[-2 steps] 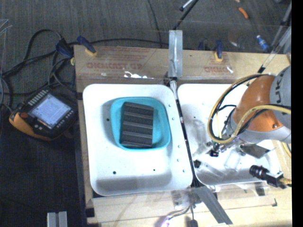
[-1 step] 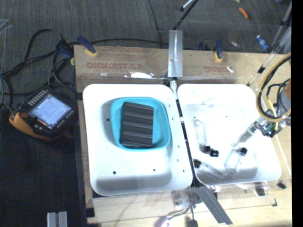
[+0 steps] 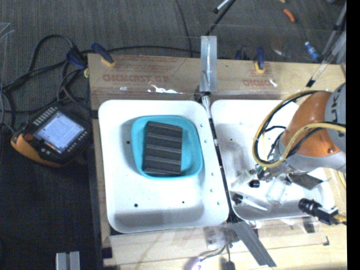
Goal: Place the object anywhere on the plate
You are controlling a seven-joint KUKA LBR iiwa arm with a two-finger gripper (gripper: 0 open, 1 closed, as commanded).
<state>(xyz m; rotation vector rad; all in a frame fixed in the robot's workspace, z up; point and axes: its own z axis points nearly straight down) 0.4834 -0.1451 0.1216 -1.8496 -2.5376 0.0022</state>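
hand [image 3: 251, 191] low in right bin [image 3: 236, 122], grip seemingly unclear; object [image 3: 163, 148] on plate [image 3: 192, 151]

Dark ribbed block [image 3: 163, 148] flat on blue plate [image 3: 193, 151], left bin [image 3: 112, 167].

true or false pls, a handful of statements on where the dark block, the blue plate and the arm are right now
1. The dark ridged block lies on the blue plate. True.
2. The blue plate sits in the right bin. False: it sits in the left bin.
3. The arm's end effector is over the right bin. True.
4. The block is held between the end effector's fingers. False: the block rests on the plate, apart from the end effector.
5. A handheld pendant with a lit screen lies to the right of both bins. False: it lies on the floor to the left of the bench.
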